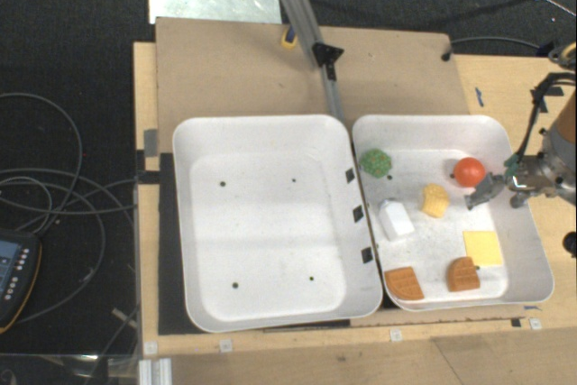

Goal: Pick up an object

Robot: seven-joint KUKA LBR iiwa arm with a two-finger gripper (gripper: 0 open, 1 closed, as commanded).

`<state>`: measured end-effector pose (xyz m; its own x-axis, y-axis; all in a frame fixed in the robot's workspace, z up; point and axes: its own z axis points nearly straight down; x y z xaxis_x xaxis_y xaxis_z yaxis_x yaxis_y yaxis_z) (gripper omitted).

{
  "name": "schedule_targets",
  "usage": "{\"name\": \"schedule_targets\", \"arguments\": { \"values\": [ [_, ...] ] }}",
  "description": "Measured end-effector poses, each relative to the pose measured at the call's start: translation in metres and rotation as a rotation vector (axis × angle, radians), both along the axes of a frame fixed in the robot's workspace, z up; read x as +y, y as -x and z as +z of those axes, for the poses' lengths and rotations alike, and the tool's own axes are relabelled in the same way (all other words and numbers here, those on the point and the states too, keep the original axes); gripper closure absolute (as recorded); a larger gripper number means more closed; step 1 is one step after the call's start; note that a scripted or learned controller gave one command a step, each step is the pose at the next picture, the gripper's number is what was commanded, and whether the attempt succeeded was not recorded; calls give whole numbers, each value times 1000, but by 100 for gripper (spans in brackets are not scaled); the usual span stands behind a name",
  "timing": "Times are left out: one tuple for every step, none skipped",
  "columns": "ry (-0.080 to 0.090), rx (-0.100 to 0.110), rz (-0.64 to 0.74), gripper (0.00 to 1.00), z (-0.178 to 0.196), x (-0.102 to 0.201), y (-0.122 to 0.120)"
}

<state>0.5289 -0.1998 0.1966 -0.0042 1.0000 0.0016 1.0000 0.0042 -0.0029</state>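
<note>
Two shallow white bins side by side on a bench, the left bin (261,221) toward the middle of the frame, the right bin (505,144) toward the right. In the right bin, a green ball (376,162) near the upper left corner, a red ball (468,171) near the upper right, a small yellow piece (435,200) just below and left of the red ball. A white block (395,218) lower down by the left wall, a flat yellow square (483,247) toward the right wall, two orange-brown pieces (405,283) (463,274) along the lower edge. Gripper (489,191) reaching in from the right edge of the frame, over the upper right part of the right bin, just right of the red ball and yellow piece, above the yellow square. Fingers (479,194) dark and slightly apart, nothing between them. Cables (54,185) on the dark floor at the left of the frame.
</note>
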Motion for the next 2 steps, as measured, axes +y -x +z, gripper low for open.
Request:
{"name": "schedule_targets", "arguments": {
  "values": [
    [1,-4,0,0,2,0,-1],
    [0,-1,0,0,-55,9,-5]
  ]
}}
